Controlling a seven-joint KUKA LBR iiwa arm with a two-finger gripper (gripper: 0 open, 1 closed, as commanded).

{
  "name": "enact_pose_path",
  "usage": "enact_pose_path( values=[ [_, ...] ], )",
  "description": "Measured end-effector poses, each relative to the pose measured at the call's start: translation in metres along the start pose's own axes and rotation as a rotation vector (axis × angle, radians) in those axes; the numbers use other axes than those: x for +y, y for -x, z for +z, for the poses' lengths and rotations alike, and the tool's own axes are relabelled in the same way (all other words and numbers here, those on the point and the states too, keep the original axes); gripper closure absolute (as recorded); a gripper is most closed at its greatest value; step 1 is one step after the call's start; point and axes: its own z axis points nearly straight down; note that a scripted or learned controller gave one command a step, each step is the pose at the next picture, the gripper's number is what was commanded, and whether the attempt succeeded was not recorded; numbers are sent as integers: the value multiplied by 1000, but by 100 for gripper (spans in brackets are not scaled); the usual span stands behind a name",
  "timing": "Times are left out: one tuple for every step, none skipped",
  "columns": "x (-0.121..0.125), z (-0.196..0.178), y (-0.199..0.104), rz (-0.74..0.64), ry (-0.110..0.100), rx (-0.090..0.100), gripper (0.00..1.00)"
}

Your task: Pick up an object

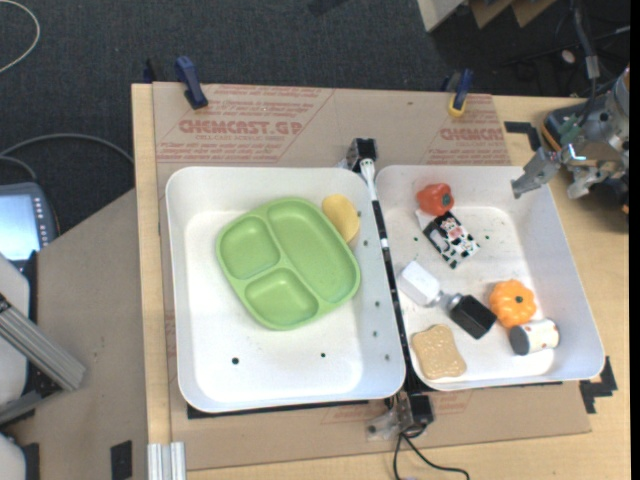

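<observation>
The gripper (535, 173) sits over the upper right rim of the right bin (572, 268), clear of all contents; one grey finger is seen pointing down-left, but whether the jaws are open or closed cannot be determined, and nothing is visible between them. Candidate objects all lie in the right bin. Nearest the gripper is one red tomato-like toy (434, 198), judged light, rounded and liable to roll; take it across its widest part. Just below it lies one black-and-white patterned item (449, 240), flat and probably thin, so harder to get under. Toward the middle are one white block (419, 283) and one black block (471, 315), both judged rigid with flat sides suited to a pinch. One orange pumpkin-like toy (512, 302), one small white-and-grey cylinder (533, 338) and one tan bread slice (439, 352) complete the set. The left bin (190, 298) holds one green divided tray (288, 262) and one yellow object (342, 215) touching its upper right edge.
</observation>
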Motion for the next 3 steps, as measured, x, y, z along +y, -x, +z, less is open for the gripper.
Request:
enact_pose_path(
  values=[
    [15,-205,-35,-5,22,-5,0],
    [14,-205,-33,-2,6,-4,100],
    [12,-263,-147,-12,9,2,100]
  ],
)
